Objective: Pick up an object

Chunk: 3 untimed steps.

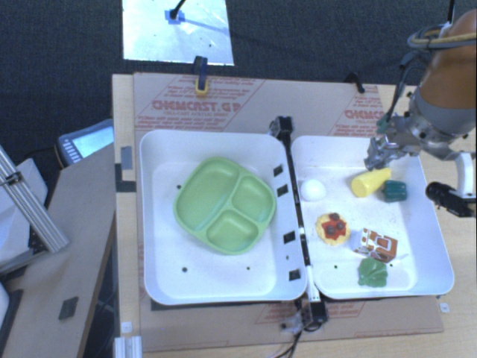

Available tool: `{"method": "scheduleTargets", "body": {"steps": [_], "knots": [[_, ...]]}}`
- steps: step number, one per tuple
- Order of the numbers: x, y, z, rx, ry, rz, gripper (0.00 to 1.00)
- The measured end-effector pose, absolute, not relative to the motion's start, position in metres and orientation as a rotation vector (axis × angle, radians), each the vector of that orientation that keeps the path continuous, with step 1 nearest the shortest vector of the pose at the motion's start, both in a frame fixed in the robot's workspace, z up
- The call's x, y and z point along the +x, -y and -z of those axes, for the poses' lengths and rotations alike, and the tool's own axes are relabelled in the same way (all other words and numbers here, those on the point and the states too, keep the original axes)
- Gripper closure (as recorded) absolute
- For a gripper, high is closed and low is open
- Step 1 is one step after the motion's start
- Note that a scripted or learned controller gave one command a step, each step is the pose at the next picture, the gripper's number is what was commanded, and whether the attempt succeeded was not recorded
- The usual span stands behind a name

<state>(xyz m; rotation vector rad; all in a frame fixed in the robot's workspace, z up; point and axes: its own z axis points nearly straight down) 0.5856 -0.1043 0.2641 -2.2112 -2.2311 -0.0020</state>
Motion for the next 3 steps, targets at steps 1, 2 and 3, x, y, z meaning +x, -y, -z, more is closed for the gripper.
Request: {"method": "scheduleTargets", "body": {"steps": [1,2,3], "knots": [[0.572,0.052,-0.267,-2.21,2.232,0.003,1.0],[0.557,0.003,-0.253,-2.211,2.231,0.002,1.0],[0.557,-0.054,-0.252,-2.209,2.233,0.004,1.0]]}}
